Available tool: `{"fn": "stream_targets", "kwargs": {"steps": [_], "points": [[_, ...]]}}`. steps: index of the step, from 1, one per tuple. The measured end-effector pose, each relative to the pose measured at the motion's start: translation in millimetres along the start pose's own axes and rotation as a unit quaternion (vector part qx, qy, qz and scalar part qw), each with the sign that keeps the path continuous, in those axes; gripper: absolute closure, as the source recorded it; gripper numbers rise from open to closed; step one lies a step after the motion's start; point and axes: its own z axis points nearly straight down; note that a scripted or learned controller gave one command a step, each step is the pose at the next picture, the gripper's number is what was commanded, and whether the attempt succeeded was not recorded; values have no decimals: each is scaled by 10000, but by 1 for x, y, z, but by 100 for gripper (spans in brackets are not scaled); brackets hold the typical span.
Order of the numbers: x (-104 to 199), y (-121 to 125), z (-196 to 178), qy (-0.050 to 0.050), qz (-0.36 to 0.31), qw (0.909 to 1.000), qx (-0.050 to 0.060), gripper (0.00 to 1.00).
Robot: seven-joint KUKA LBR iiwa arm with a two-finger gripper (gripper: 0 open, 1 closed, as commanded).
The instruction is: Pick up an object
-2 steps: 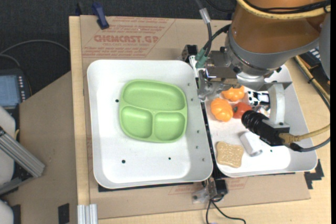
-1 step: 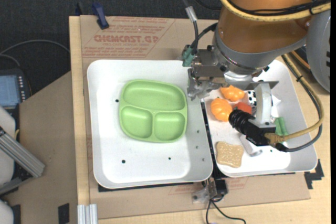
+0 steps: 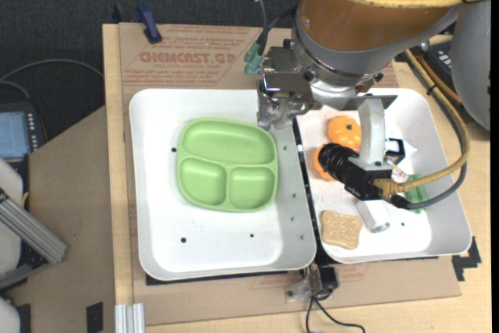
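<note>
Starting at the left, a dark worktop (image 3: 54,19) carries a brown cardboard sheet (image 3: 187,51) with red print, and a small blue clamp (image 3: 148,23) sits at the sheet's far left corner. On the sheet is the left bin (image 3: 148,191), shallow and white. In it lies a pale green plate (image 3: 228,165) with three compartments, flat and right way up, toward the right side of the bin.

At the seam where the two bins meet is the end effector (image 3: 274,107). It hangs at the far end of that seam, just beside the far right corner of the green plate. Nothing shows in its grip, and from here I can't tell whether it is apart or together, or whether it touches the plate.

In the right bin (image 3: 446,224), an orange round thing (image 3: 344,131) sits toward the far side, partly hidden by the robot's gear. A smaller orange piece (image 3: 321,160) lies just nearer and to the left. Near the front edge lies a tan speckled square (image 3: 341,228), flat like a cracker. Further right a bit of something green (image 3: 418,195) pokes out, too hidden to name. Above it all is the arm (image 3: 374,4), with its big orange band filling the far right.
</note>
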Motion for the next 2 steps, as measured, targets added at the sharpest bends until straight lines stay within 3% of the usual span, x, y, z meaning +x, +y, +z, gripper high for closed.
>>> {"fn": "stream_targets", "kwargs": {"steps": [1, 2], "points": [[52, 0, -69, 9, -7, 10000, -15, 100], [12, -1, 41, -45, 48, 9999, 93, 100]]}}
